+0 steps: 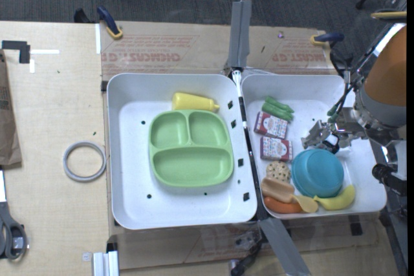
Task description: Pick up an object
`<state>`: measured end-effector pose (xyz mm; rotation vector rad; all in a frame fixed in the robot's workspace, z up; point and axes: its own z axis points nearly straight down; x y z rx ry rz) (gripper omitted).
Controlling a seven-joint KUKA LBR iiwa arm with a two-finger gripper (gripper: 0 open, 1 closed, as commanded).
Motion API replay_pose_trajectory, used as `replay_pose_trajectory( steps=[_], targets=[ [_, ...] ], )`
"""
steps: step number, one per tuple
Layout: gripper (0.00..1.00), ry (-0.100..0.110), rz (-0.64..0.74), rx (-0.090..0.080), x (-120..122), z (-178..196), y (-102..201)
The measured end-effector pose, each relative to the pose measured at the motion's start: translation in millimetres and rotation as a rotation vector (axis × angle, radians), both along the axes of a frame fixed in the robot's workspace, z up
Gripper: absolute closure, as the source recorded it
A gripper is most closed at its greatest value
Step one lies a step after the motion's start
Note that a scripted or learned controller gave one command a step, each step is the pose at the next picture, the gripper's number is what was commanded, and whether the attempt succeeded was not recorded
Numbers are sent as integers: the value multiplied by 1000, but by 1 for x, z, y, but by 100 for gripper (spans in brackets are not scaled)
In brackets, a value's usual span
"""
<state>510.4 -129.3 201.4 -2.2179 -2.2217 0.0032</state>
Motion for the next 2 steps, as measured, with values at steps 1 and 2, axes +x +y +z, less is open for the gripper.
replay_pose_trajectory(
  steps=[1, 2],
  targets=[
    [0, -6, -165, -3, 53, -99, -54],
    [0, -2, -151, -1, 77, -110, -55]
  ],
)
